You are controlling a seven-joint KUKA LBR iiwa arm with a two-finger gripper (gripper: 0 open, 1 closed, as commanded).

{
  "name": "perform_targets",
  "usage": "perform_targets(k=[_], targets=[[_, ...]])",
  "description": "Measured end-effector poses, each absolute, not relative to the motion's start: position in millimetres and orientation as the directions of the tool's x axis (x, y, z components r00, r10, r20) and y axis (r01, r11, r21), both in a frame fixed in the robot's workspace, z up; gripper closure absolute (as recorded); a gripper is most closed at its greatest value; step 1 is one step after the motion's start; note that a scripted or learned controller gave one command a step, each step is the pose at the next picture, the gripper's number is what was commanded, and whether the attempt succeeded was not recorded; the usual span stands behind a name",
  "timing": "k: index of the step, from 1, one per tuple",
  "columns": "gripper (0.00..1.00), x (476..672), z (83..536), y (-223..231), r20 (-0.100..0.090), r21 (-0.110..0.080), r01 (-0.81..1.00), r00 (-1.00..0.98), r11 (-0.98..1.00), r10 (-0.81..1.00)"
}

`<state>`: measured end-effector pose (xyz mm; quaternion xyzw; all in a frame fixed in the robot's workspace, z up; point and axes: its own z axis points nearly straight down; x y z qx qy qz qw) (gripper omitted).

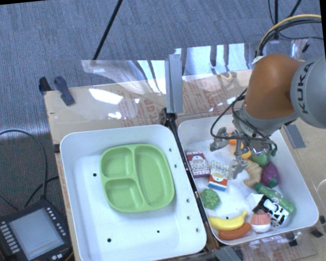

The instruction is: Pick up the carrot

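Carrot lies at the right bin's front edge, beside the banana — untouched. Gripper hovers mid-bin; its state cannot be told. Approach step: next, travel frontward and descend.

The gripper hangs over the right bin, among the things heaped there. Just left of it lie two small cartons side by side, with a round leafy piece nearer the front. Right of it sit a knobbly root and a beet. Well before it, at the bin's front wall, a banana lies on the carrot. Far left, a divided plate rests in the left bin.
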<state>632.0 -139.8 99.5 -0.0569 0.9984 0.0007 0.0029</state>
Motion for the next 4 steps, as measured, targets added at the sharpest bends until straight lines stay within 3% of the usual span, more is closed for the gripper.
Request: perform_targets(k=[1,2,3,4], targets=[[0.00,627.0,91,-127,-0.003,-0.001,-0.162,-0.987,0.987,-0.162],[1.00,617.8,89,-153,-0.001,0.001,-0.197,-0.980,0.980,-0.197],[0.00,619.3,99,-152,-0.005,0.001,-0.197,-0.980,0.980,-0.197],[1.00,619.1,99,-152,-0.004,0.002,-0.197,-0.980,0.980,-0.197]])
